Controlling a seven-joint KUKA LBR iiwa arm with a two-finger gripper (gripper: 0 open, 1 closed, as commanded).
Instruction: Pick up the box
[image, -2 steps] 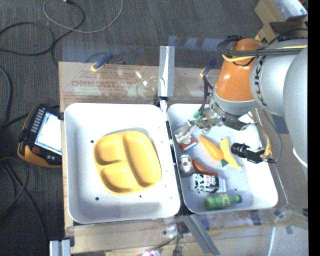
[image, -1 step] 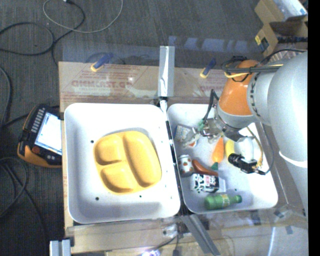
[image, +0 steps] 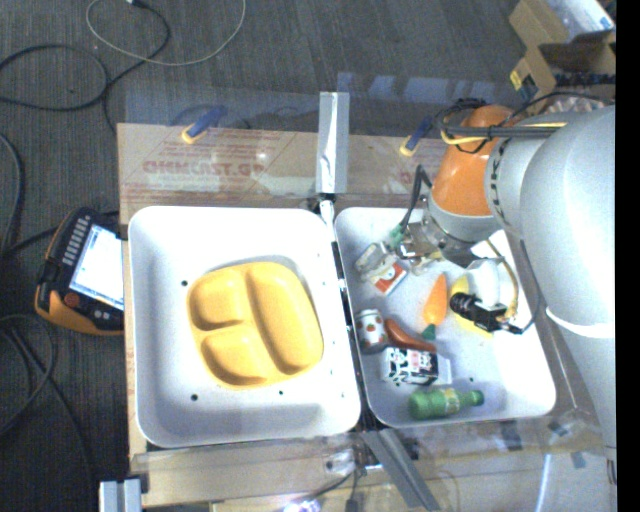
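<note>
Grey and bulky, the arm (image: 572, 215) comes in from the right of the camera view and covers the far right corner of the right bin (image: 522, 385), its orange band (image: 462, 188) sitting above the wrist. The gripper (image: 403, 247) hangs low over the far part of that bin, just beside a small pale packet (image: 372, 259) and a red and white wrapper (image: 391, 279). Its tip is a dark tangle seen from above, so whether it is open or closed cannot be told, and nothing can be seen gripped in it; whether it touches the packet is also unclear. The box (image: 412, 367), black and white with a red patch, lies flat in the near half of the right bin, well apart from the gripper. Just beyond it lies a brown sausage-shaped thing (image: 407, 334), with a small silver and red can (image: 370, 326) to its left against the bin wall. An orange carrot (image: 435, 300) lies tilted between the sausage and the wrist. A green bottle (image: 446, 402) lies on its side just nearer than the box. The left bin (image: 142, 330) holds a yellow divided tray (image: 256, 322). An orange-edged handheld controller (image: 84, 272) lies on the floor to the left, partly hidden behind that bin's edge.
</note>
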